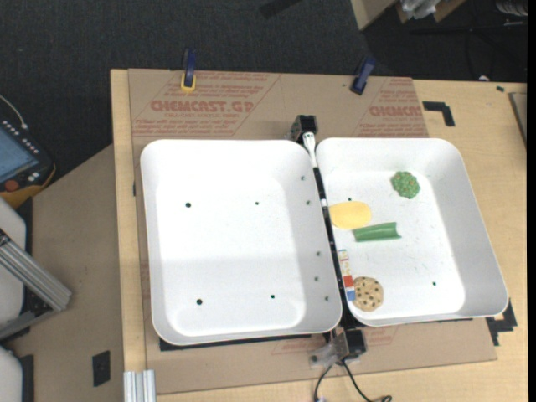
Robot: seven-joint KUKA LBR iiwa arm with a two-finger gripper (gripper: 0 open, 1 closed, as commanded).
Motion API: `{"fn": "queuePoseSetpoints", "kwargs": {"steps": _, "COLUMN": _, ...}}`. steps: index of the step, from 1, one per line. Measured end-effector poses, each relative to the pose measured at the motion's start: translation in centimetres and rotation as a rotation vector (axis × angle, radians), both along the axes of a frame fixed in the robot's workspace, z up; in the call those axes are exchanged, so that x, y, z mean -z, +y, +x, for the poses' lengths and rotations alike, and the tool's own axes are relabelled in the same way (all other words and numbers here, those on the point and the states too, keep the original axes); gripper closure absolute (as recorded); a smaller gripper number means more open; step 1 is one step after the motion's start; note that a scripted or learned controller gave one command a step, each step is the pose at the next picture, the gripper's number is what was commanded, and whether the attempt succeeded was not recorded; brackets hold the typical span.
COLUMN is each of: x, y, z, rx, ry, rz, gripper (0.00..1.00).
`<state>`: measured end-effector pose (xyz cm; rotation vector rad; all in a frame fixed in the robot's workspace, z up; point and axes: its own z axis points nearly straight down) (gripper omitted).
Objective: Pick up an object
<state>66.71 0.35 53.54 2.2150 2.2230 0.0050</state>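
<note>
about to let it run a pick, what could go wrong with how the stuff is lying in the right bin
The yellow piece and green stick lie close together, so a grasp on one may nudge or catch the other. The cookie sits near the right bin's inner wall, where a finger could hit the rim. The green ball may roll away.

Bench topped with brown cardboard-like sheet, red print, probably "CHEMCAST GP". Two white bins sit on it side by side, touching: left bin, right bin. Two clamps at far edge: yellow-blue, blue.
</note>
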Motion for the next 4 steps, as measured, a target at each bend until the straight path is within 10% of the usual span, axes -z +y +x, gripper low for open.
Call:
{"fn": "queuePoseSetpoints", "kwargs": {"steps": 3, "x": 0.0, "y": 18.7, "z": -0.2, "rx": -0.002, "ry": 0.001, "rz": 0.002, "gripper": 1.00}}
{"fn": "queuePoseSetpoints", "kwargs": {"steps": 4, "x": 0.0, "y": 18.3, "z": -0.2, "rx": 0.002, "ry": 0.001, "rz": 0.001, "gripper": 0.00}}
